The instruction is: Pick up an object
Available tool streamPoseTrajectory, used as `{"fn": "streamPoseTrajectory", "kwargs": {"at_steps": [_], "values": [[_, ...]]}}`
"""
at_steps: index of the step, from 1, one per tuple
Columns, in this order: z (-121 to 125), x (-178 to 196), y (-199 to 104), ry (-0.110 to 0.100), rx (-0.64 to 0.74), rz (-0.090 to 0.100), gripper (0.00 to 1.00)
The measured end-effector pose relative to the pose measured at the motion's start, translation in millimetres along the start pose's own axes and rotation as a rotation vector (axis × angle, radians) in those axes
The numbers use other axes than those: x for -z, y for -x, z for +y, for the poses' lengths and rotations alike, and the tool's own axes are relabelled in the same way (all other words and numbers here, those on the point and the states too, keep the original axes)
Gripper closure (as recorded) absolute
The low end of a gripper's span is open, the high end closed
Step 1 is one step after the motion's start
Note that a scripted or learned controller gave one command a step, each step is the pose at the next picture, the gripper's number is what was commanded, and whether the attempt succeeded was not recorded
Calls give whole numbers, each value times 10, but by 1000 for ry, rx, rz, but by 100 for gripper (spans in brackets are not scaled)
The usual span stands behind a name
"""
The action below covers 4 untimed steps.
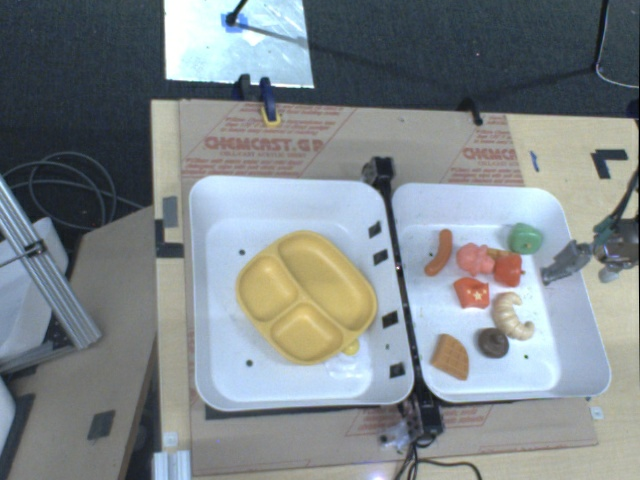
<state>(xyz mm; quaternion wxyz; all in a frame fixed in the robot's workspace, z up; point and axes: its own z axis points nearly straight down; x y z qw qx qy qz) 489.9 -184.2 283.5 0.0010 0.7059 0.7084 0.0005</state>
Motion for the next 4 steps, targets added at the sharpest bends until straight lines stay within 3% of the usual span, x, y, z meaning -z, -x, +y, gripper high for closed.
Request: {"fn": "streamPoseTrajectory", "kwargs": {"at_steps": [1, 2, 3, 4], "values": [[-61, -1854, 225, -10, -5, 3, 0], [738, -1985, 74, 6, 5, -1, 0], [1562, -1973, 228, 7, 5, -3, 0], [1533, -1868, 229, 3, 5, -2, 100]]}}
